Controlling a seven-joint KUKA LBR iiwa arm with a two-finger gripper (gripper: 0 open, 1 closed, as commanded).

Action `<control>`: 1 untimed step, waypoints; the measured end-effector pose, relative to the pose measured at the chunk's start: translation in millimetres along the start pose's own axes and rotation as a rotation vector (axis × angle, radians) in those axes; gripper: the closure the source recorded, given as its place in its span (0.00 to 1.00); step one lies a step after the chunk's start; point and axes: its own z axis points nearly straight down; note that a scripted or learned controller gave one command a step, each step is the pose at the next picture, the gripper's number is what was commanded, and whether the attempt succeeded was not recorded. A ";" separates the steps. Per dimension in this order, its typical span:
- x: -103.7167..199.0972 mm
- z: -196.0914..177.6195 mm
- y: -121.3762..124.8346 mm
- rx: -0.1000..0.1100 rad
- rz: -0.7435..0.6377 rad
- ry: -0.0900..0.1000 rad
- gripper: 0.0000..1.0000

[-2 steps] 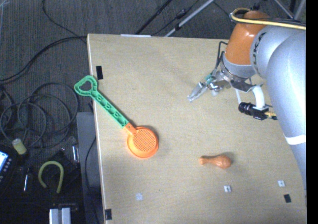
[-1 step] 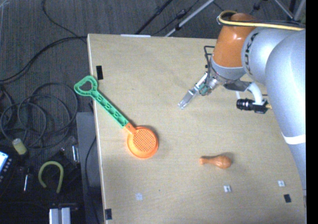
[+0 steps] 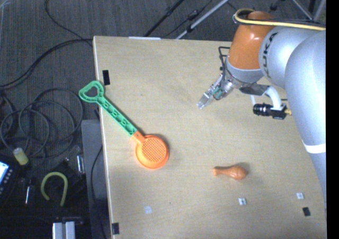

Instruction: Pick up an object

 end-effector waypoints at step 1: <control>60.8 -90.2 33.1 0.003 0.015 -0.001 1.00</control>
